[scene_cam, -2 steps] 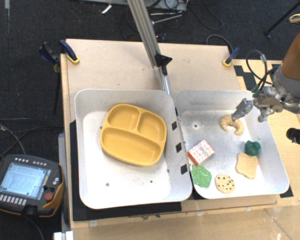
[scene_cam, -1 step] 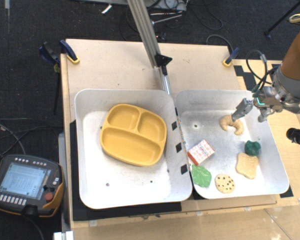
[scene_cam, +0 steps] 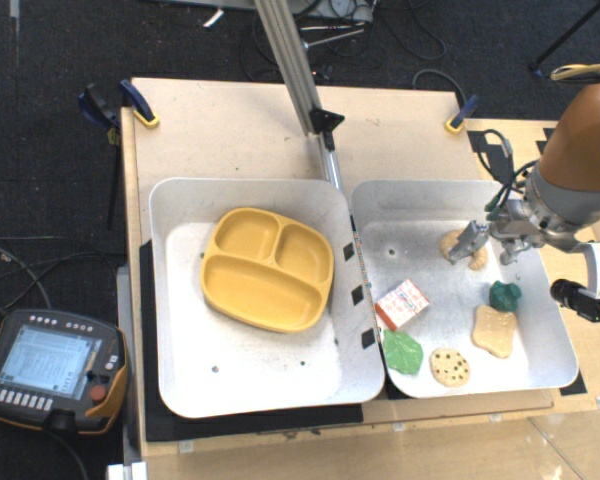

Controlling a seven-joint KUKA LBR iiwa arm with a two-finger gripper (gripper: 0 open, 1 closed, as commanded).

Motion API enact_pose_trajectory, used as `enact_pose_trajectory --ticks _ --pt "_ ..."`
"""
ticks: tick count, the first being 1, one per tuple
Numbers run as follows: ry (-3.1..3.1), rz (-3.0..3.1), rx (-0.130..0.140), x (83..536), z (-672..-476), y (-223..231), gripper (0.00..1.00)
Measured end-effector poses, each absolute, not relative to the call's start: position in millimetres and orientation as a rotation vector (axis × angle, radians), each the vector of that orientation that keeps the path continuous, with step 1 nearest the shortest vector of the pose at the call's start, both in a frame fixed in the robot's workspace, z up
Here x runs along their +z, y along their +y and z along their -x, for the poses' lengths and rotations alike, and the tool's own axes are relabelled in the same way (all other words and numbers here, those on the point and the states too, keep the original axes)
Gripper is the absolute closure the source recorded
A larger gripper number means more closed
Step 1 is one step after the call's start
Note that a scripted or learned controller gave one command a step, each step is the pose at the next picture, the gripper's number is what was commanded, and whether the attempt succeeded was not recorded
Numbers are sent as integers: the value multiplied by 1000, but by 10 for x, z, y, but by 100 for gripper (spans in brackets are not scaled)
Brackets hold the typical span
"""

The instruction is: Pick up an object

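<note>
A yellow divided plate (scene_cam: 268,268) is seen in the left bin (scene_cam: 180,368), well to the left of the pincer (scene_cam: 490,245). In the right bin (scene_cam: 410,203), a red-and-white packet (scene_cam: 402,303) and a green piece (scene_cam: 403,352) are found below-left of it. A tan lump (scene_cam: 452,241) lies just beside its near finger; whether it is pinched cannot be told. A chip cookie (scene_cam: 449,367), a tan slab (scene_cam: 494,332) and a dark green piece (scene_cam: 505,295) are placed below it.

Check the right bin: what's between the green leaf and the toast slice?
The chocolate-chip cookie, low between the green leaf and toast slice, in the camera view.
</note>
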State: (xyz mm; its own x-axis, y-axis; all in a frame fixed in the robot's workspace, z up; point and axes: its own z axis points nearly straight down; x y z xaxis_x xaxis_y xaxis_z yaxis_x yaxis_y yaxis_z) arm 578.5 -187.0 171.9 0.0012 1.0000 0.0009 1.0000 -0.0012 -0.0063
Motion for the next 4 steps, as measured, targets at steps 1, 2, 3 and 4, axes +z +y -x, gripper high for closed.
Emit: enact_pose_trajectory --ticks 1,2,3,4 --pt "-2219 2217 5 1124 -5860 -1841 0" --pt "-2220 2221 2 945 -5861 -1835 0" --pt "-2223 2222 -1 1058 -5870 -1835 100" --pt "-2229 2222 -5 1517 -5941 -1781 100"
